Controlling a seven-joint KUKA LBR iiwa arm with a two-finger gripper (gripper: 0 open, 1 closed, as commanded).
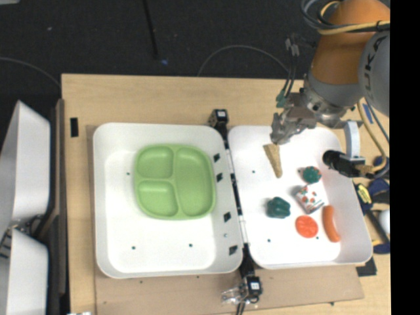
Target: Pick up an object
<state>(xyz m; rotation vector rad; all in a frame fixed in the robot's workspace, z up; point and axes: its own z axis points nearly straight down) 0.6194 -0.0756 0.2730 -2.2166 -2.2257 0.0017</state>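
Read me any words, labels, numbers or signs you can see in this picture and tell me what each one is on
None can be read with confidence.
Arm: dark lettering at the frame's right edge, cut off, not legible.
Small white block in the right bin: red marks, too blurred to tell.
Green divided plate: plain.

Arm [341, 51]: one unit, grey casing with a broad, rounded orange band above the wrist; a partial dark marking shows on the grey shell beside it. Cables: thin dark leads looped over the top of the orange section, with more running down the wrist's side. Wrist: grey metal, cylindrical. Gripper [283, 135]: grey metal, narrow, with a small green fitting at its base.
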